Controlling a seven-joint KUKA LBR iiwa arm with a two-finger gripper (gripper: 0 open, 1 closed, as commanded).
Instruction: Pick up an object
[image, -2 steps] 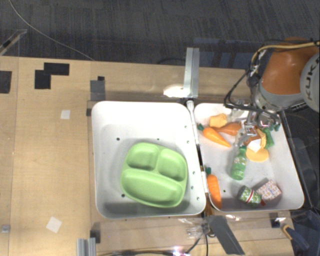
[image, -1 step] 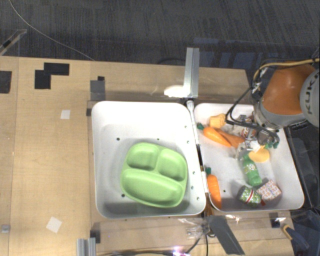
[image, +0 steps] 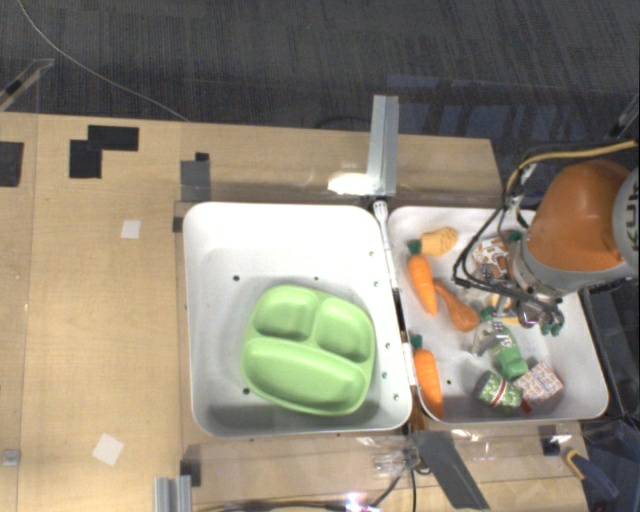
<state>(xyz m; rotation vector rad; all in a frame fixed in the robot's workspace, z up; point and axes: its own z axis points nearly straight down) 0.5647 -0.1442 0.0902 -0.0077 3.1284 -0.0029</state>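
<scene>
- Camera view, looking down: two white bins sit side by side on the wooden bench. The left bin (image: 215, 260) holds a green three-compartment plate (image: 308, 348), lying flat toward its near right part.
- The right bin (image: 590, 385) carries the clutter: a toy carrot (image: 423, 284) near the divider, a second carrot (image: 428, 375) at the near-left corner, and a darker orange piece (image: 457, 308) slanting between them and the arm.
- A small tan item (image: 439, 240) lies at the far side, just beyond the first carrot.
- Near the front edge, a green-and-white can (image: 499, 391) lies beside a small red-patterned carton (image: 541, 384).
- The arm's orange band (image: 580, 220) hangs over the right bin; the gripper (image: 497, 335) is down among the objects, just above the can. Whether the claw is spread or closed, or grips anything, I cannot tell from here.
</scene>
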